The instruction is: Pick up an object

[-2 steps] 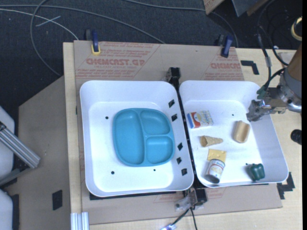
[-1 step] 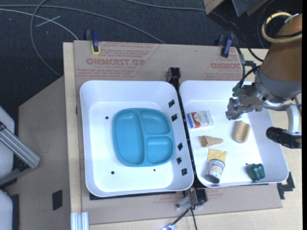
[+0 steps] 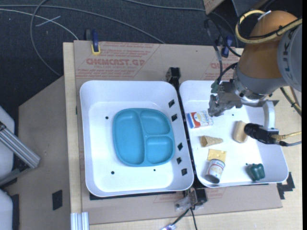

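Plainly, the pincer, whose spread I cannot tell, hovers right beside the small red-and-white carton lying just below-left of it, likely light, stiff yet crushable, best nipped gently across its flat narrow sides.

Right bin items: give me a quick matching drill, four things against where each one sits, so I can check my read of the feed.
Things:
1. carton
2. green pepper
3. jar
4. blue plate

Places:
A. near right corner of the right bin
B. middle of the left bin
C. just under the pincer, by the divider
D. near edge of the right bin, below the cheese slice

Pairs: 1-C, 2-A, 3-D, 4-B
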### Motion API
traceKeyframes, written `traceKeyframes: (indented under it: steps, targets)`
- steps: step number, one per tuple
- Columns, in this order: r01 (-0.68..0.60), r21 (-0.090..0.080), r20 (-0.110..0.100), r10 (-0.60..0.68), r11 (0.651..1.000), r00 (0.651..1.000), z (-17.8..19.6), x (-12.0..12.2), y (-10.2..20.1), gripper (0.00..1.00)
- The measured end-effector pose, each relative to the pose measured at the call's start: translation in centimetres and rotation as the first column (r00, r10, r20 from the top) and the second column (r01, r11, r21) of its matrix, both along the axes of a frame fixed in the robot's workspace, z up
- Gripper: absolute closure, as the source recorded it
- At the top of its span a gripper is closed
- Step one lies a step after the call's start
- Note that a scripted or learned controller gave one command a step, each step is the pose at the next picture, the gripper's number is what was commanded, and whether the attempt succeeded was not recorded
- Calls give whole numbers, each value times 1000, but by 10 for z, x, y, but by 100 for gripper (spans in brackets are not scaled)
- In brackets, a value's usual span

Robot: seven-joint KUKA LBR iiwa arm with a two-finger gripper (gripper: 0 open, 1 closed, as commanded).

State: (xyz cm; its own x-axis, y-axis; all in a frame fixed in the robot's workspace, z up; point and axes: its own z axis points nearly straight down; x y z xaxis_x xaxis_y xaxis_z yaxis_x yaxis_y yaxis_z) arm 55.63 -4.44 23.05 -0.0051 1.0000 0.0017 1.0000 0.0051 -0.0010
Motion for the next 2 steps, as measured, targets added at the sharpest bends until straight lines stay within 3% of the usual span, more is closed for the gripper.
traceKeyframes:
  steps: [2]
  targets:
    - [0,0,4,0,1000,1000,0,35,94,100]
